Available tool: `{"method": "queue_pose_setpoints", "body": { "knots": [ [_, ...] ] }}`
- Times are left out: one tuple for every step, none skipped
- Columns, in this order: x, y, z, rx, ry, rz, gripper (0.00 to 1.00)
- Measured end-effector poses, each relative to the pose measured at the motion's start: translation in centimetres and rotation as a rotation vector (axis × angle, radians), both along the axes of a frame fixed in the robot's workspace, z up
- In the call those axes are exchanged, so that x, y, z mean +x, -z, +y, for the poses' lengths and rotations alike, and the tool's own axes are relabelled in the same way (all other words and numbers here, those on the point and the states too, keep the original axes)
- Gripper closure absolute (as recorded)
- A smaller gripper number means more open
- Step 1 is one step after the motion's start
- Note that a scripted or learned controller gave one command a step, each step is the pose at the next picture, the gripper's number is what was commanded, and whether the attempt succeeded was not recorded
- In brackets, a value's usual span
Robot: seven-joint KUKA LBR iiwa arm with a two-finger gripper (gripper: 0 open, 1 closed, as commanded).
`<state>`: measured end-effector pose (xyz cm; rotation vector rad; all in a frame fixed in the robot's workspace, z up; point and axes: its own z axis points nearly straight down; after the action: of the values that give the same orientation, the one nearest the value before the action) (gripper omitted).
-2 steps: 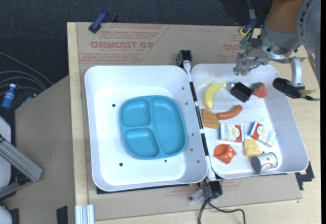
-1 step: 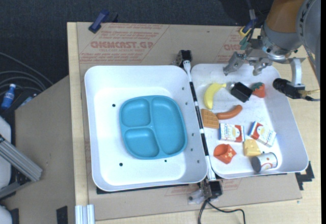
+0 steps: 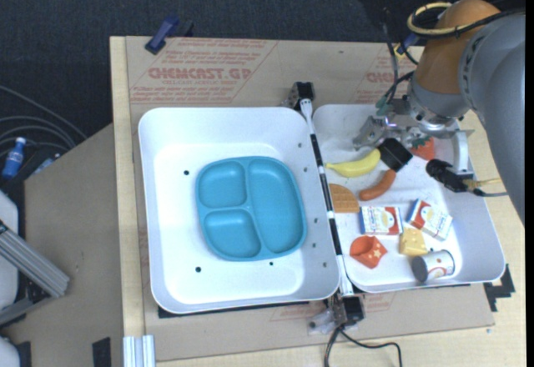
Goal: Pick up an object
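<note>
My gripper (image 3: 419, 162) hangs low over the far part of the right bin (image 3: 492, 253), and its two black fingers (image 3: 394, 153) are spread apart, so it is open with nothing between them. The left finger sits just right of the yellow banana (image 3: 354, 163) and above the orange-red sausage (image 3: 377, 183). A small red item (image 3: 426, 143) peeks out under the wrist, partly hidden. Nearer the front lie a brown cookie (image 3: 342, 198), two small cartons (image 3: 380, 219) (image 3: 430, 219), a yellow cheese wedge (image 3: 411, 242), a red piece (image 3: 367, 250) and a can (image 3: 434, 263).
The left bin (image 3: 167, 136) holds a blue divided plate (image 3: 249, 207). A black divider clamp (image 3: 302, 94) sits between the bins at the back. The grey arm with its orange band (image 3: 455, 48) fills the upper right. A blue clip (image 3: 163, 34) lies at the bench's far left corner.
</note>
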<state>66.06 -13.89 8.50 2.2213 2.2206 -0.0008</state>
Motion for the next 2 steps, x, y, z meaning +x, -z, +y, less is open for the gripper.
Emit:
{"method": "queue_pose_setpoints", "body": {
  "knots": [
    [0.1,-1.1,0.1,-0.001,-0.001,-0.002,1.0],
    [-4.2,-16.2,6.1,0.001,-0.002,-0.003,1.0]
  ]
}}
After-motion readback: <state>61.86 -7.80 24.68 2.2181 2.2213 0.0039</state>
